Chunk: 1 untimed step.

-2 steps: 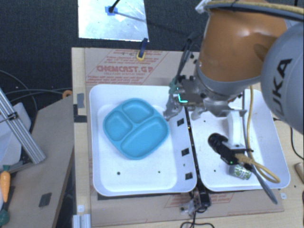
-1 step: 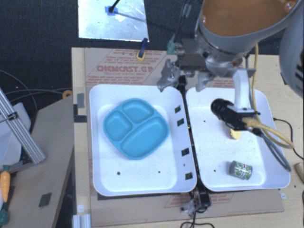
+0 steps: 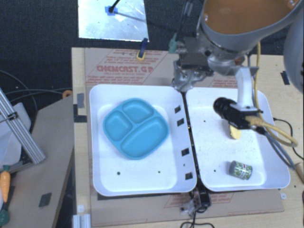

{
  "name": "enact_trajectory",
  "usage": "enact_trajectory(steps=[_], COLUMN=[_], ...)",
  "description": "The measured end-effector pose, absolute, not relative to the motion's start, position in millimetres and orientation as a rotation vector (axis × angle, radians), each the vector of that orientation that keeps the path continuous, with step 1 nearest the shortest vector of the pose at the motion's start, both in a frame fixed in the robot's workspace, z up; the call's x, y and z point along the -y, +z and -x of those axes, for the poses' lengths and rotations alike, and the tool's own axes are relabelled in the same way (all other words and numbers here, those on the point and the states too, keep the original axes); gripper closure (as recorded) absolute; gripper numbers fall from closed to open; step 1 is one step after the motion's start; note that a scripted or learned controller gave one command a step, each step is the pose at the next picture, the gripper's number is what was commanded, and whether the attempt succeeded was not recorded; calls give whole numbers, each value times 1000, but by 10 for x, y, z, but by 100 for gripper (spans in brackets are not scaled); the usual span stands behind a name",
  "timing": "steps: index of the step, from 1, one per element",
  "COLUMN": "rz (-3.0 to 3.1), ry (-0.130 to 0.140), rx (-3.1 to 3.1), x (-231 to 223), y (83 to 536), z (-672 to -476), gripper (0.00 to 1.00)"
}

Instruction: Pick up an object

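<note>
A blue divided plate (image 3: 136,128) lies flat in the middle of the left bin (image 3: 96,175). Toward the front of the right bin (image 3: 266,178), a small green and grey can (image 3: 241,170) lies on its side. A small pale yellow piece (image 3: 235,133) rests further back in that bin, partly hidden by the robot's wrist fitting. My gripper (image 3: 184,81) hangs at the far end of the divider between the two bins, over their back rims. It is apart from all three objects, and nothing shows in it.
The big grey and orange arm body (image 3: 242,18) fills the upper right and overhangs the right bin's back. A cardboard sheet (image 3: 123,65) lies under the bins. A shiny metal sheet (image 3: 111,13) sits behind it.
</note>
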State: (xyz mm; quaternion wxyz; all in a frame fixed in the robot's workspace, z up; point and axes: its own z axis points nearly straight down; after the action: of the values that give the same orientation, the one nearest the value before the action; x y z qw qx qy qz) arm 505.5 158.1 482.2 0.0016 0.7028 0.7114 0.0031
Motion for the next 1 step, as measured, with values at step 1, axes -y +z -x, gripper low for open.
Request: enact_trajectory(steps=[1], rz=[-2198], ry=[14], rx=[-2239], x=[-1585], y=[4930], z=[-5060], gripper=[100])
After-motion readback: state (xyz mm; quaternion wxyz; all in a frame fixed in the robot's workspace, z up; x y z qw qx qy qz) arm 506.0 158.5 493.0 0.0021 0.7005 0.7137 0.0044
